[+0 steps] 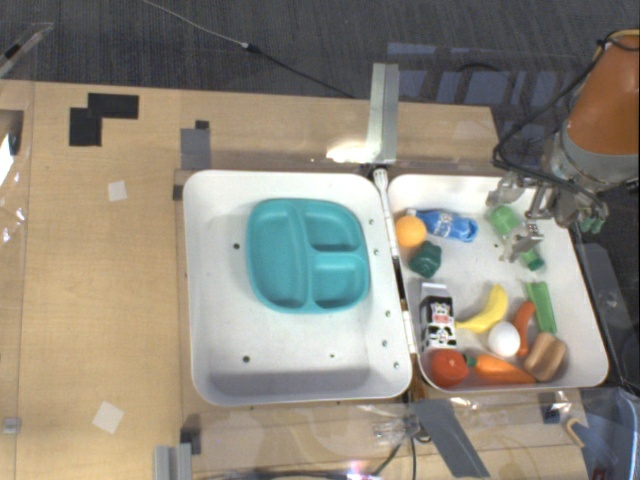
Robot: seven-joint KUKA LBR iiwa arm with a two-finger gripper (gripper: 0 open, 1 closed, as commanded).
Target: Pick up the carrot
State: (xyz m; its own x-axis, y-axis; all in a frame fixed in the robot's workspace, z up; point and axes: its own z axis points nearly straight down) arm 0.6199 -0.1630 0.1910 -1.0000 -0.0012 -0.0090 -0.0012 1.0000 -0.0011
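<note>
Orange carrot [503, 370]; teal divided plate [306, 254]; yellow banana [485, 313]; red tomato [448, 367]; white bins [215, 298]; blue bottle [447, 226].

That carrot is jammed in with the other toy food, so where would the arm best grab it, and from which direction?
Probably the carrot's middle, coming straight down from above. It lies flat along the right bin's near wall, with the tomato at its left end and the egg just behind, so its ends are crowded. Fingers closing across its narrow width should fit best, though space is tight.

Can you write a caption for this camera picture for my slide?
Grey robot gripper hovers over the right white bin; the orange carrot lies at its near edge.
</note>
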